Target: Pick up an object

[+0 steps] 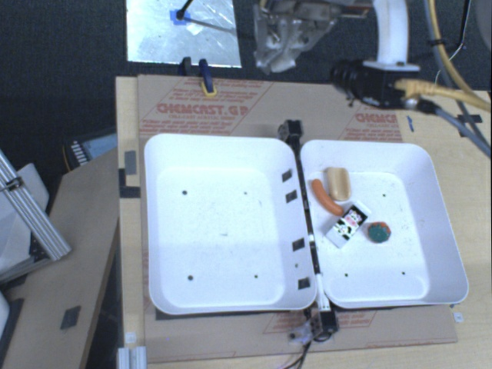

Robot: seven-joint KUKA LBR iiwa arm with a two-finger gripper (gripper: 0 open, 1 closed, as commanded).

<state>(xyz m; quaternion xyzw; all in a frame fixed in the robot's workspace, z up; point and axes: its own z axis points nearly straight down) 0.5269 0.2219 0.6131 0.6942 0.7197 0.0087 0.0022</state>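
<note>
Several small objects lie in the right bin [430, 206], near its left side. A tan bread-like piece [337, 181] touches an orange carrot-shaped piece [327, 197]. Just below them sit a small white patterned box [347, 225] and a teal ball [378, 232]. My gripper [278, 51] hangs high at the top of the view, beyond the far edge of the bins and well away from all the objects. Nothing shows in it.
The left bin [223, 144] adjoins the right one along a black-clipped seam [306, 229]. A shiny foil sheet [184, 21] and a blue-and-yellow clamp [206, 77] lie at the back. Cables [446, 91] run at the right, and an aluminium rail [27, 206] stands at the left.
</note>
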